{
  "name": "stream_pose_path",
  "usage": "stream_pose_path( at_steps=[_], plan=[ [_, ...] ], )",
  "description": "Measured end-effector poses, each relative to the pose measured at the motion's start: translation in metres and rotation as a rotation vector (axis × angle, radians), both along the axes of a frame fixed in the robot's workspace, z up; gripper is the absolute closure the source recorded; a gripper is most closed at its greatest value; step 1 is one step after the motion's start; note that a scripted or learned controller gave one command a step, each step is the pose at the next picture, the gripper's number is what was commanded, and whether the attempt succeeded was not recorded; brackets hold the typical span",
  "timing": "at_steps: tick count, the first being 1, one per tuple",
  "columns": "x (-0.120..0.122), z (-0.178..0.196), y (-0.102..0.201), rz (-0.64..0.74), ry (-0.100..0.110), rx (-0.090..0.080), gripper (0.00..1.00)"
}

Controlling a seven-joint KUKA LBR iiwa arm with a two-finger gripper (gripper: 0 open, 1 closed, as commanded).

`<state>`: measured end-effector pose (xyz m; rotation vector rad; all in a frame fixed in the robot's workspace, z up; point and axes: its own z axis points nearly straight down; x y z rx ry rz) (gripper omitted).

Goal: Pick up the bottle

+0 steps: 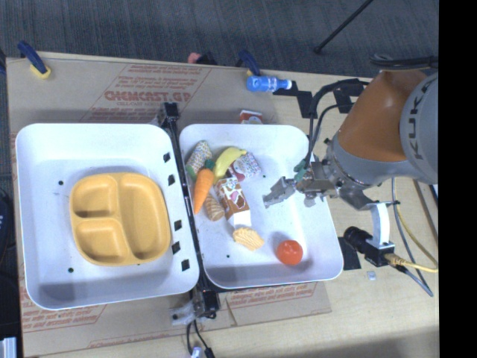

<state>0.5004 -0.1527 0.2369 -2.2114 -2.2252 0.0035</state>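
One blue-capped bottle (pixel 267 84) lying on desk (pixel 112 80), far of right bin (pixel 317 271), outside it. Pincer (pixel 277 193) spread, empty, low over bin floor. Risk: closing on nearby clutter instead; bottle rolling.

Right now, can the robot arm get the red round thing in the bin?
Probably yes. The red round thing sits alone in the right bin with nothing on top, and the tool is over that same bin.
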Motion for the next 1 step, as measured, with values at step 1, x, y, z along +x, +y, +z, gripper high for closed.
stream_pose_path(
  at_steps=[1],
  plan=[
    [0.0004, 0.0100, 0.0003, 0.005, 0.002, 0.001, 1.00]
  ],
)
